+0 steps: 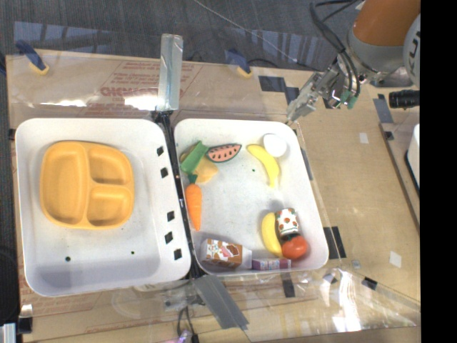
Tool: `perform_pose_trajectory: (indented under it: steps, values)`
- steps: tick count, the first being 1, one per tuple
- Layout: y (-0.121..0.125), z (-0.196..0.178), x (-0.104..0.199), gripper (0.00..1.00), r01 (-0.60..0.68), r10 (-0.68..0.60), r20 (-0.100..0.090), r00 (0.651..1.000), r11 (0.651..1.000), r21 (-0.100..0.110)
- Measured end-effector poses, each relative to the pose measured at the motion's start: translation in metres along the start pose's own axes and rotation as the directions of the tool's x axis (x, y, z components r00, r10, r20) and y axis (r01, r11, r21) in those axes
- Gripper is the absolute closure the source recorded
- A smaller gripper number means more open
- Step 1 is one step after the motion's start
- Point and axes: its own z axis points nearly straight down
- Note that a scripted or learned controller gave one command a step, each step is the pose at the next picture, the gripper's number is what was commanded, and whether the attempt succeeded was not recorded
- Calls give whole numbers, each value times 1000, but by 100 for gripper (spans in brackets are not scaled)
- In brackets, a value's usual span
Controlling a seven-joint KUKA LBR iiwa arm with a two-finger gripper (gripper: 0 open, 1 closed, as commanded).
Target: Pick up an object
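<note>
I find the gripper (pixel 298 110) just outside the right bin (pixel 311 184) corner, finger state indeterminate, nothing held; descending here risks striking the rim, missing the banana (pixel 265 163).

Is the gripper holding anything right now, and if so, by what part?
Nothing is held. The gripper hangs above the right bin's top-right corner with no item between its fingers.

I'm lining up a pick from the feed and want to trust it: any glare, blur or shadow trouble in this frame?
Camera view: glare streaks on the clear plastic sheeting behind the bins and on the crinkled sheet at the front right; the gripper looks soft and blurred; the toys in the right bin read sharp, with faint shadows; the yellow tray in the left bin is evenly lit.
</note>
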Motion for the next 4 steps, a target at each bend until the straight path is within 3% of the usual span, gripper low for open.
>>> perform_pose_trajectory:
  steps: [1, 2, 3, 4]
  values:
    - [-13, 173, 31, 100, 57, -57, -20, 998, 998, 2]
    - [64, 83, 41, 100, -149, 149, -1, 989, 989, -2]
    - [63, 75, 40, 100, -144, 144, -2, 990, 990, 0]
    - [44, 1, 22, 100, -360, 360, -1, 933, 933, 1]
